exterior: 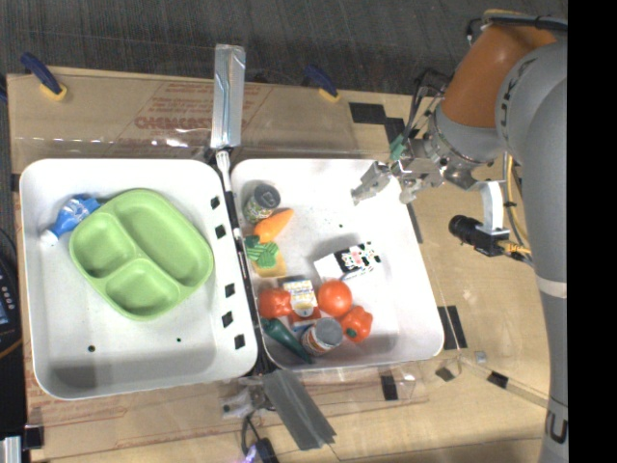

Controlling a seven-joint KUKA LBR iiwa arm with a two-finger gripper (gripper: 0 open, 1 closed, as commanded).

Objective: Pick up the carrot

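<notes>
1. The claw (384, 183) hangs over the upper right part of the right bin (405, 302); its two fingers are spread apart with nothing between them.
2. The carrot (273, 225) lies in the right bin near its upper left corner, tilted, with its green top toward the lower left.
3. The carrot is well apart from the claw, off to the claw's left and a little lower in the view.
4. A can (261, 200) stands just above the carrot, touching or nearly touching it.
5. Below the carrot sits a yellow and green block (263, 257) against the bin's left wall.
6. A black and white carton (355, 258) lies near the middle of the right bin.
7. Toward the bin's lower edge, a cluster of red and orange toys sits packed together, with a tomato (335, 298) in its middle.
8. The left bin (58, 355) holds a green tray (141, 251) with three compartments.
9. A blue item (72, 212) pokes out from under the tray's upper left edge.
10. Both bins rest side by side on the tabletop (482, 413).
</notes>
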